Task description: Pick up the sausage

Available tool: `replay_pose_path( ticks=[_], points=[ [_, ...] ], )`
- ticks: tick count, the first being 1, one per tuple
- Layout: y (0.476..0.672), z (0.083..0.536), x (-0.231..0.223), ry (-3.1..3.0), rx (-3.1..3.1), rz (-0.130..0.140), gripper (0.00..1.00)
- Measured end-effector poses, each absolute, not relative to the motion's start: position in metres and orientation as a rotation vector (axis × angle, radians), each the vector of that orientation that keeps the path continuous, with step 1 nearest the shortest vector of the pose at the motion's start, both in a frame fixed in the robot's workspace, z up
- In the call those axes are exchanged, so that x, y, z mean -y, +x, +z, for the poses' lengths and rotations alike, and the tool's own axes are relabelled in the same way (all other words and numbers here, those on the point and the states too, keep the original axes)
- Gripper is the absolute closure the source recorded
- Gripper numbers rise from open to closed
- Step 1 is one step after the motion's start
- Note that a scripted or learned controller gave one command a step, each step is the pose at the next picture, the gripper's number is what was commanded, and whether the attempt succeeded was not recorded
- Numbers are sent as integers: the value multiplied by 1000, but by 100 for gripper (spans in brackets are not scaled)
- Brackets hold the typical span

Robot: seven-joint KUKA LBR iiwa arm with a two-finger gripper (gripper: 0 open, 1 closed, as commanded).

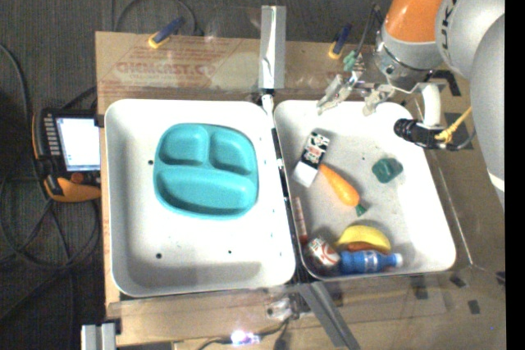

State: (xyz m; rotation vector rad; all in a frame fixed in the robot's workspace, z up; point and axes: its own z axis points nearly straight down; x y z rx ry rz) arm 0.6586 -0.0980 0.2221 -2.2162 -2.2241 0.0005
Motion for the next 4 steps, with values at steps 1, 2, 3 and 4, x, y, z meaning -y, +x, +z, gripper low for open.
replay_pose_path(
  ticks=[1,2,3,4],
  points=[
    [520,94,99,-2141,2306,-7,0],
    [491,92,104,-2184,2286,-21,0],
    [491,92,101,-2438,2007,-26,0],
    [487,147,15,-2429,1960,-26,0]
  ],
)
